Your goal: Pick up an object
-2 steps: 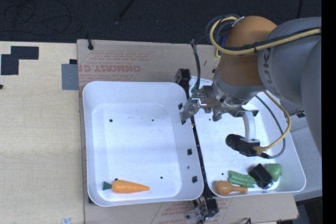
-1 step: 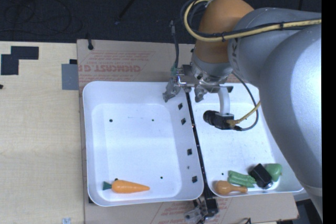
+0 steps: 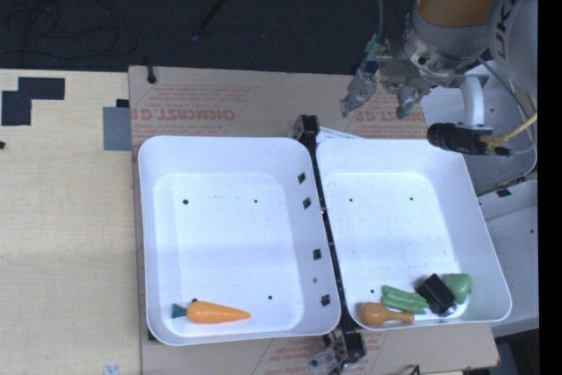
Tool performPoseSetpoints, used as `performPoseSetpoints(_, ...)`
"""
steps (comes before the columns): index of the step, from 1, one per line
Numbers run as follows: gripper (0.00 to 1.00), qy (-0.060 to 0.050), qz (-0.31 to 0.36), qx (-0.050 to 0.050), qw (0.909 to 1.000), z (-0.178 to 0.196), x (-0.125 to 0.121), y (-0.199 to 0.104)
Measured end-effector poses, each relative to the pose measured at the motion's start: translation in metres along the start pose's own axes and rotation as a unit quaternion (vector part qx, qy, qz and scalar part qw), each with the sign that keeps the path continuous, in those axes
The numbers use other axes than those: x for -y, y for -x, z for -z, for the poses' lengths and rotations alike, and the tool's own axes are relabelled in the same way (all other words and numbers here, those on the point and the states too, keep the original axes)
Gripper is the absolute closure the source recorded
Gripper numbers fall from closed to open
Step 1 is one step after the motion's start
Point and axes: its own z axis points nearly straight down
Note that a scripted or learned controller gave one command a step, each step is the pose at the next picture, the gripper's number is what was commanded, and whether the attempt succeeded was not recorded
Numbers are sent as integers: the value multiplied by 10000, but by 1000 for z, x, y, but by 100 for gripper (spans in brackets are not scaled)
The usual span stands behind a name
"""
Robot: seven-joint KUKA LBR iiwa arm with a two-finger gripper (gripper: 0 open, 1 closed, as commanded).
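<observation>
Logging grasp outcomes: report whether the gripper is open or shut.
Open. The gripper hangs above the far rim of the right bin, its two fingers spread apart with nothing between them.

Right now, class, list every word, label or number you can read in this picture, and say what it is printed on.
Red print on the cardboard sheet above the left bin: upside down and blurred; no word can be read for certain.
Red print on the cardboard below the bins: too small and partly hidden to read.
Dark letters on the arm: cut off and unreadable.
</observation>
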Motion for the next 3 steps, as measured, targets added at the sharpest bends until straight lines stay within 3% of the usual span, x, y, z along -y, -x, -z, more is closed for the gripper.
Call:
performPoseSetpoints(1, 0, 7, 15, -2, 10000, 194, 1, 32)
performPoseSetpoints(2, 100, -106, 53, -9, 9999, 192, 1, 29)
performPoseSetpoints(3, 100, -96, 61, -26, 9999, 196, 6, -45)
